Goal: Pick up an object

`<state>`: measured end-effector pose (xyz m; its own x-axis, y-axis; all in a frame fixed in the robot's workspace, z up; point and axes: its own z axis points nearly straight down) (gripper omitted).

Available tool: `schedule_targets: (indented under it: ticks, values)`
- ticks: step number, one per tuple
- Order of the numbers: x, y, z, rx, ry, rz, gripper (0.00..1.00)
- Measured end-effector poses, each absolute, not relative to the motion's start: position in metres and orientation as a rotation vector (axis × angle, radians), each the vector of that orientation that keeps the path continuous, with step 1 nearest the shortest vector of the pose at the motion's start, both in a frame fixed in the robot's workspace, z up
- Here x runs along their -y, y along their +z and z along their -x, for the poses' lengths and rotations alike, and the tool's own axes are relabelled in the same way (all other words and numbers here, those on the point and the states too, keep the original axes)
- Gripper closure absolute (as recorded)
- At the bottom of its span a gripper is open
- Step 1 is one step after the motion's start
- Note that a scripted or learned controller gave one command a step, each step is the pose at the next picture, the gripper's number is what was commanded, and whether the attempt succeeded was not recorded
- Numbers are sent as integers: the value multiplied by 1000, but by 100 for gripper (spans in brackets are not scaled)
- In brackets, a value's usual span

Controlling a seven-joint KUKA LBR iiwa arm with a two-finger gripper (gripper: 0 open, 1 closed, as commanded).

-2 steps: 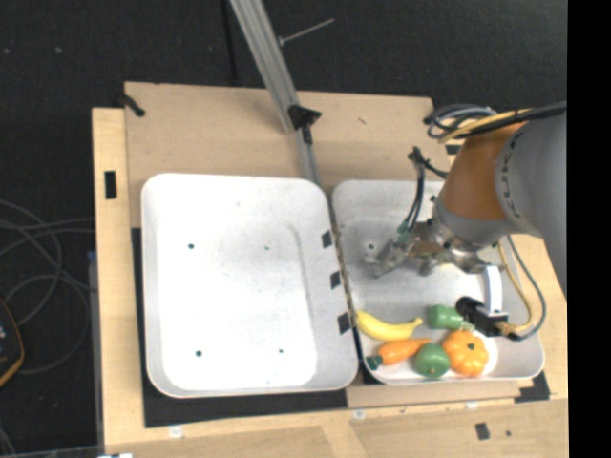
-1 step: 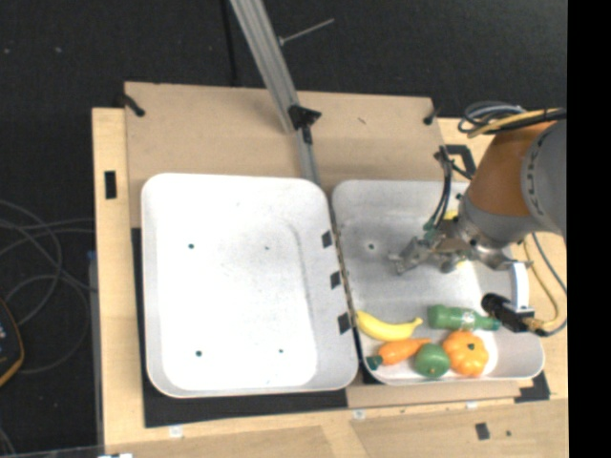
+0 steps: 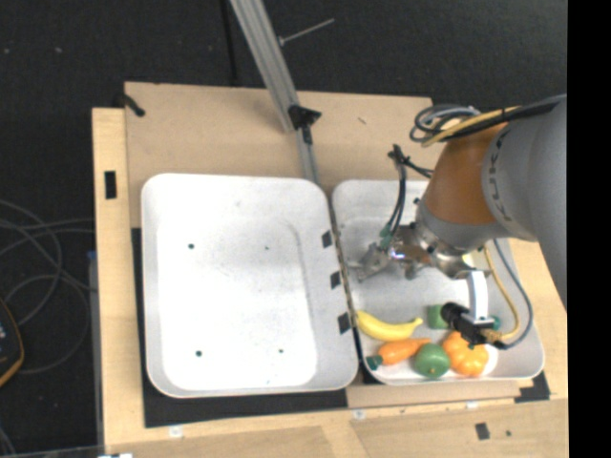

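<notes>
Hovering low in the right bin, the gripper sits near the bin's left wall; grip state unclear, cannot tell. Banana, carrot, green fruit, orange pepper cluster at front. Left bin beside. No legible writing.

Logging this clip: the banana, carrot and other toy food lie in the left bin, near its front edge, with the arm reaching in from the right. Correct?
Not quite. The camera view shows the banana, carrot and other toy food in the right bin, near its front edge. The arm does reach in from the right.
</notes>
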<state>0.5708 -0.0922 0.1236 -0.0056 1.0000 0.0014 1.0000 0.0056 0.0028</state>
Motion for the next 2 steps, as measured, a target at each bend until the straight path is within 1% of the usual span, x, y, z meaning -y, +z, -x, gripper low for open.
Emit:
schedule_targets:
  ticks: [1, 2]
  values:
    - [157, 101, -552, -2215, -2, -2226, 0]
    - [214, 134, -538, -2213, 1, -2224, 0]
